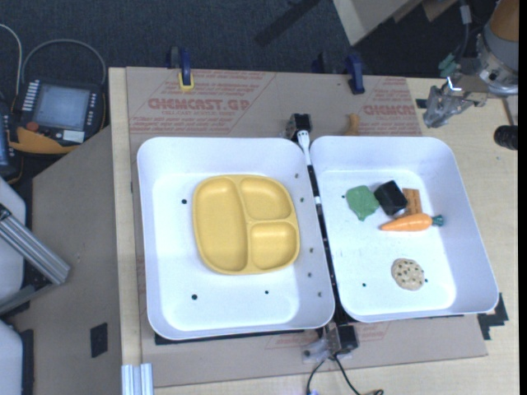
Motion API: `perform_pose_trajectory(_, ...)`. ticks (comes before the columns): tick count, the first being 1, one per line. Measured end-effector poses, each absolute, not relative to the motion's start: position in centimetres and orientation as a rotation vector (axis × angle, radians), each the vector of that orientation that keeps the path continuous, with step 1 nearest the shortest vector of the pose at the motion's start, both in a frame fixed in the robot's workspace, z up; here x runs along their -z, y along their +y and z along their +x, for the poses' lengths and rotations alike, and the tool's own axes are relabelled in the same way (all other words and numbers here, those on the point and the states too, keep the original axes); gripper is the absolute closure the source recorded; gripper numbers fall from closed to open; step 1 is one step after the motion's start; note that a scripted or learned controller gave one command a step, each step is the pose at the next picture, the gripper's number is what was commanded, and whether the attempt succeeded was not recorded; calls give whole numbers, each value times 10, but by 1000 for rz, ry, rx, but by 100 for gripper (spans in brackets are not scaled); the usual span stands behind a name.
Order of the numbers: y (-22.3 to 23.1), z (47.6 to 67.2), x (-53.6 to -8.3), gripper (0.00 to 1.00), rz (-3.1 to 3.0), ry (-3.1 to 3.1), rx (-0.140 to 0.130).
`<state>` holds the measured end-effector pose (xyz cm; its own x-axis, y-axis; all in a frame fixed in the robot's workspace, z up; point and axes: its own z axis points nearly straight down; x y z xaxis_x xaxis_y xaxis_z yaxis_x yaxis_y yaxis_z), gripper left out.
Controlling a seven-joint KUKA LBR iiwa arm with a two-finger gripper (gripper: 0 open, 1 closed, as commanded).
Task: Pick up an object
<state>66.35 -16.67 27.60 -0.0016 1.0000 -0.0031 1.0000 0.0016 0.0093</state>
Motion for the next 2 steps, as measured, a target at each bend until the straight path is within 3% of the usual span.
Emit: perform_pose_trajectory(2,-60,652,-264,100,2218,2230,1)
